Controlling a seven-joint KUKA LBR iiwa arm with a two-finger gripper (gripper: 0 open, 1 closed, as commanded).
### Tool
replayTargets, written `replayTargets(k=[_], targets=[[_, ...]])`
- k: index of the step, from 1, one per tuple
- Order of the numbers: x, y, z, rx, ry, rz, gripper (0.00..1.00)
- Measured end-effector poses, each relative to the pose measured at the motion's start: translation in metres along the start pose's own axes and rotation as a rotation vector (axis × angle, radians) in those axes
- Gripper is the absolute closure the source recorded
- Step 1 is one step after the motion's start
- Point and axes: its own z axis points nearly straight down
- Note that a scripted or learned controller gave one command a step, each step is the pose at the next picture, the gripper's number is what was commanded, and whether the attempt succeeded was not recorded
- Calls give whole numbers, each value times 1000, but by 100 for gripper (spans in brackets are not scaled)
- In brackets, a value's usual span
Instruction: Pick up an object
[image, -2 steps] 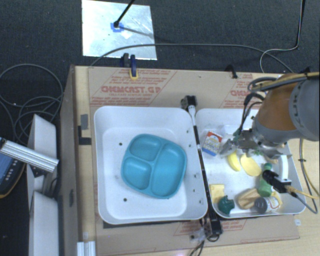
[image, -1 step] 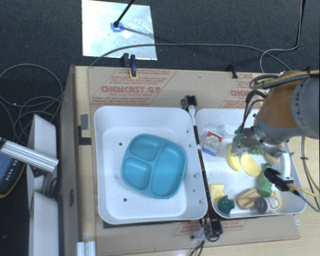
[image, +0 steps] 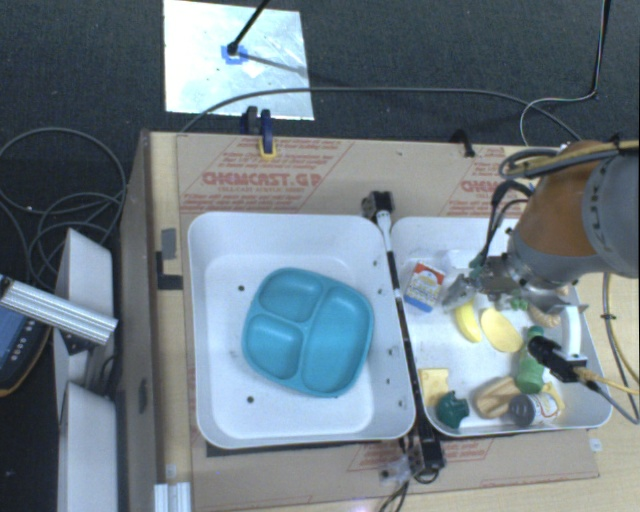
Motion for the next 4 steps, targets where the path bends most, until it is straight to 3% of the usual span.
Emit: replayTargets(k=[1, 2, 3, 4], targets=[[0, 1, -11, -2, 0, -1, 100], [0, 1, -11, -2, 0, -1, 0], [-12, 10, 39, 2, -1, 3, 0], [-12, 11, 28, 0, -1, 1, 100]])
